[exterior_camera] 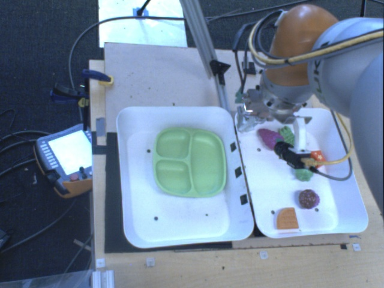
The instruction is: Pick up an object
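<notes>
Writing or brand marks that we can read appear nowhere: the teach pendant [65, 159] on the floor at the left shows a pale glowing screen, but its contents are too small for us to make out.

We see two white bins side by side. A light green divided plate [191, 162] lies in the left bin [135, 221]. In the right bin [345, 218] we count a purple, eggplant-like toy [268, 137], a green ridged piece [287, 133] just beside it, a small orange-red piece [316, 157], a green piece [303, 174] partly under a black cable end, a dark maroon ball [308, 198] and an orange wedge [287, 219] near the front rim.

Over the far part of that bin hangs the gripper [252, 117], right beside the purple toy. The wrist, its yellow hoses and the orange band crowd over it, so we cannot tell whether it is spread or closed, nor whether it grips anything.

A slanted metal pole [201, 32] crosses the bench [159, 74] behind the bins.
</notes>
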{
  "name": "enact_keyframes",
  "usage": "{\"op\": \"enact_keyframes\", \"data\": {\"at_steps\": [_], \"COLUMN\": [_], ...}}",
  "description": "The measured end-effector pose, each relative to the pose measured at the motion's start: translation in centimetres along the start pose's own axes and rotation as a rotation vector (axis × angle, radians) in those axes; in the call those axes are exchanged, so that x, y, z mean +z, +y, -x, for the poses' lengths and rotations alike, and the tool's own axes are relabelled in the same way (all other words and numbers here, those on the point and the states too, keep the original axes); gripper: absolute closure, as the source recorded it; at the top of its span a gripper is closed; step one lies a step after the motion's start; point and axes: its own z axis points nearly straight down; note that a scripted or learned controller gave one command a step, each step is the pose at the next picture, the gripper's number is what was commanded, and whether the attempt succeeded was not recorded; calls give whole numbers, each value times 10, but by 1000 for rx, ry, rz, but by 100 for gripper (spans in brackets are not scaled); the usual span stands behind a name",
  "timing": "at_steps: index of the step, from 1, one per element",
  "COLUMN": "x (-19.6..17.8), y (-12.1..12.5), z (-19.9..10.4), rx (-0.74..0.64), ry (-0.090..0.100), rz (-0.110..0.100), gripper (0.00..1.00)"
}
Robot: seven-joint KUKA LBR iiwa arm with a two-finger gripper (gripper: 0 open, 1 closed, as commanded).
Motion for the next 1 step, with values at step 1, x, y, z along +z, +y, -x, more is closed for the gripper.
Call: {"op": "enact_keyframes", "data": {"at_steps": [1], "x": [2], "y": [-7], "z": [-63], "rx": [-1], "ry": [2], "rz": [0], "gripper": [100]}}
